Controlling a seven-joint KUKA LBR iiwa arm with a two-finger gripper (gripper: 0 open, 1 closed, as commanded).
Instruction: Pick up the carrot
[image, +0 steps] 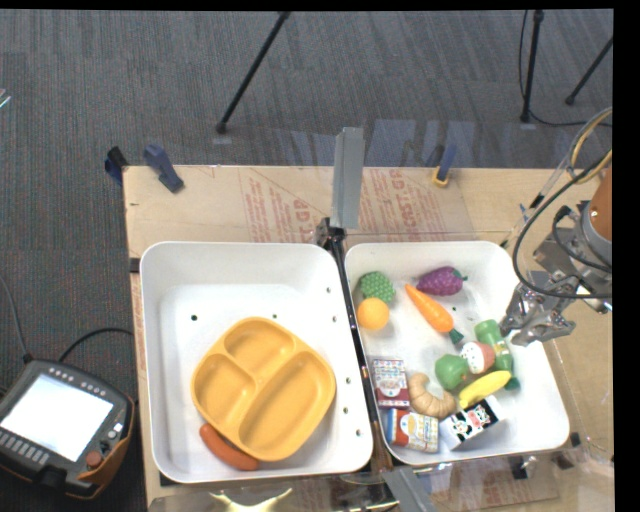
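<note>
Carrot, orange tapered plastic toy (431, 309): likely light, rigid, slick; grasp across thick mid-body. Grey two-finger gripper (537, 327) at right bin's edge, apart; finger state cannot be told.

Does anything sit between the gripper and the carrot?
Nothing visible does. The gripper hovers at the right bin's right edge; the carrot lies to its left with bare bin floor between. The green bottle sits just below that line.

I work in a robotics lab: grey carpet (150, 90), tripod legs (250, 70), a clamped cardboard-topped bench (260, 200), two white bins (170, 270) of toy food, and a teach pendant (60, 420) beside me.
</note>
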